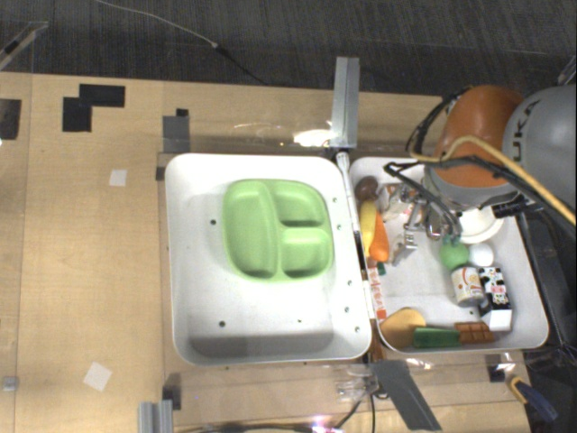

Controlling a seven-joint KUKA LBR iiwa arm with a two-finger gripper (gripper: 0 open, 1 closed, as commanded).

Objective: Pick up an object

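there, the carrot [380,238] lies just left of the gripper [411,238].

A light wooden bench [81,269] fills the lower three quarters of the frame, with dark carpeted floor [270,16] along the top edge. Two shallow white bins sit side by side on it: the left bin [194,332] at the centre of the frame and the right bin [532,318] at the right, their rims touching. Grey metal brackets [345,97] stand at the bins' corners, one at top centre, others at lower left and lower centre. Black markings [90,105] lie flat on the bench at upper left, and two small pale squares [97,376] at the left.
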